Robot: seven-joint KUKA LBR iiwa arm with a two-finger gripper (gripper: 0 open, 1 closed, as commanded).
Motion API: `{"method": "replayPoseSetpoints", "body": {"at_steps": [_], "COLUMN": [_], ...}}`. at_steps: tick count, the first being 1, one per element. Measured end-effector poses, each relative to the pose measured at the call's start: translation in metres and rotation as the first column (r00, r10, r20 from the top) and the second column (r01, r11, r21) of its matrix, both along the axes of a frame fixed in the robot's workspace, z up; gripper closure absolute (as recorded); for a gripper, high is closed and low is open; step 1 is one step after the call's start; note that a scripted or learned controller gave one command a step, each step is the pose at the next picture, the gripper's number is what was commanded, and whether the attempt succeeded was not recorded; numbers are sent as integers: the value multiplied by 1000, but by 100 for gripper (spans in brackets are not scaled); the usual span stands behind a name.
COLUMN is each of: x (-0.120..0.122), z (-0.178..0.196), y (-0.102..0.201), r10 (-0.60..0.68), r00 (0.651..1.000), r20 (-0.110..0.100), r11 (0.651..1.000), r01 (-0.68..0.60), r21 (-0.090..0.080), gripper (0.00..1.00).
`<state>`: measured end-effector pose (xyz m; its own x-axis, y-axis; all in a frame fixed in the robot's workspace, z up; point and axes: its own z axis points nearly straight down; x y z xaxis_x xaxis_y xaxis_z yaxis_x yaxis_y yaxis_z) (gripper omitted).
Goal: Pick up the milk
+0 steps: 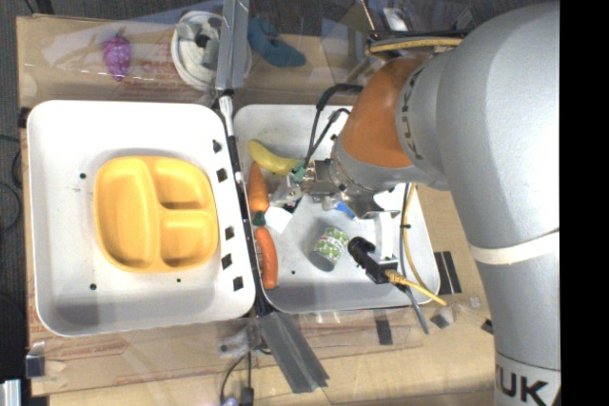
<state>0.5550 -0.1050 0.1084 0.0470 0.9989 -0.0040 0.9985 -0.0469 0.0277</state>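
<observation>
Two shallow white bins sit side by side on a desk, seen from above at a slant. The left bin holds a yellow divided tray. The right bin is crowded, and a grey arm with an orange band reaches down into it from the right.

The pincer is low among the items in the upper middle of the right bin. Whether it is open or closed cannot be told, because the wrist covers it.

Just beside it lie a banana, a carrot and a second orange-red piece, perhaps a sausage, along the bin's left wall. A small white item lies just below the pincer, touching or nearly touching the carrot; this is probably the milk, though it is too small to be sure. A green-speckled cup or can lies on its side nearby.

The main risk is crowding. With the carrot and banana so close, a closing pincer may catch the wrong item, or pinch two at once. The milk may also be nudged against the bin wall and slide out of reach. Because the wrist hides the tips, a failed grasp would be hard to spot.
</observation>
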Motion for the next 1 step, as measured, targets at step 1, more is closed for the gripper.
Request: {"method": "replayPoseSetpoints", "body": {"at_steps": [1], "x": [31], "z": [0], "y": [-2], "r10": [-71], "r00": [997], "r20": [-5], "r11": [997], "r01": [71], "r21": [8], "gripper": [0]}}
